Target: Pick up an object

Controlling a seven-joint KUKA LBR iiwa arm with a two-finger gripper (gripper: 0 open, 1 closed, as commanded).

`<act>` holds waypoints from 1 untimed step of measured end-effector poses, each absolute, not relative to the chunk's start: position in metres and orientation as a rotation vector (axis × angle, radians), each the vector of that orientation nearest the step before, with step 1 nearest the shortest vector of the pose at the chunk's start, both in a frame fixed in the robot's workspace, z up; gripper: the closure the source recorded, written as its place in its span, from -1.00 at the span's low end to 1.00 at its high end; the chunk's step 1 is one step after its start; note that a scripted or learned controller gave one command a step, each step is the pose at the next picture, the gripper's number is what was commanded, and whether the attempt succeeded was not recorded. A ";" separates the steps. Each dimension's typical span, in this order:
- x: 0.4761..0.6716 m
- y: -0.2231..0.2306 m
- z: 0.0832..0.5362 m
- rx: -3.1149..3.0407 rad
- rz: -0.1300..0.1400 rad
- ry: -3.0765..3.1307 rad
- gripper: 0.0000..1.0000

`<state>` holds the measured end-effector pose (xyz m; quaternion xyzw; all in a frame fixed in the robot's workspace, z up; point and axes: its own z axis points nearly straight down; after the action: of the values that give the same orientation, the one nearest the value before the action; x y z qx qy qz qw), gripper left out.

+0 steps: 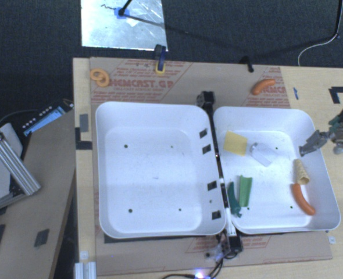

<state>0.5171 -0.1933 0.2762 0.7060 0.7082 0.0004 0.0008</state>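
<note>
Board print, 12 o'clock edge: red block lettering on the brown board (177, 77) under the bins, reading roughly "HEMCAST G9"; the first letters sit beside an orange ring (99, 77) and are not fully clear.
Smaller red lines around it: present above and below the large word, too small to read.
Board print, 1 o'clock: more red lettering beside the orange sausage-shaped toy (263, 86), partly covered and unreadable.
Board print, 6 o'clock edge: faint red lettering below the bins, unreadable.
Blue marks, 2 o'clock: a small blue stroke and a dark angular mark on the bench (338, 93), not legible as characters.
</note>
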 end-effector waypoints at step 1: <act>0.518 -0.193 0.287 2.210 0.004 2.226 1.00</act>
<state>0.5181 -0.1933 0.2874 0.7046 0.7096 0.0014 0.0023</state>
